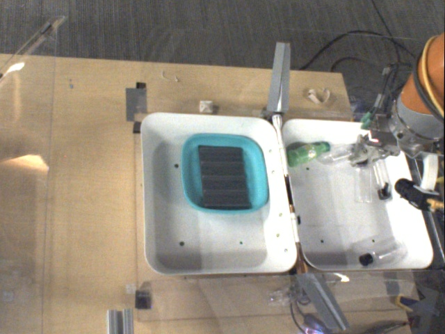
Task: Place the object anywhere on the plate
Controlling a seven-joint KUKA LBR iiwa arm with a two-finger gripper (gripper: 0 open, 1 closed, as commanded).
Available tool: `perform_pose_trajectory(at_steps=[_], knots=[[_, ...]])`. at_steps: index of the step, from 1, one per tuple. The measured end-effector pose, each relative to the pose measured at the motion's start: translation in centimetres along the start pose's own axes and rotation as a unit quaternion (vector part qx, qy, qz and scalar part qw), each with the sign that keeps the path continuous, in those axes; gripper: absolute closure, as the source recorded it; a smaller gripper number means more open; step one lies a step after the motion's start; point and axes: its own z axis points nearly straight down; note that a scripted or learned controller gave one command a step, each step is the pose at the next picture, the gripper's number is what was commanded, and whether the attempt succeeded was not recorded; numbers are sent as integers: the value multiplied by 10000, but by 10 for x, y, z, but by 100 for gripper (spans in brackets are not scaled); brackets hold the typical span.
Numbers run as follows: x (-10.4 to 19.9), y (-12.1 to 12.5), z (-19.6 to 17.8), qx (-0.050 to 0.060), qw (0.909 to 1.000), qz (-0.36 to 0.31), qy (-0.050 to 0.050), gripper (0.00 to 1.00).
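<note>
Reaching in from right edge of view: grey KUKA arm w/ orange band (430, 82) at upper right, wrist angled down-left. Metal two-finger gripper (367, 152) low over right side of view, pointing left. Finger state too blurred to tell. Black cabling trailing by wrist.

You get bright, even overhead light — the two shallow white plastic bins (160, 186) come close to blown out, their inner walls throwing soft grey shadows along the near and left sides. A pale glare patch sits on the light wooden bench top (28, 162) at your left. Detail is soft and grainy throughout — the dark carpet (174, 19) along the top looks noisy.
</note>
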Motion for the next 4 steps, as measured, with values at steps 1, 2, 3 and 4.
perform_pose_trajectory(at_steps=[1, 2, 3, 4], knots=[[0, 0, 0, 0, 10000, 0, 0, 0], [-20, -16, -112, -6, 9904, 1381, -2, 0], [-47, -71, -214, -4, 9739, 2268, -5, 0], [-61, -86, -221, 12, 9594, 2822, -14, 0]])
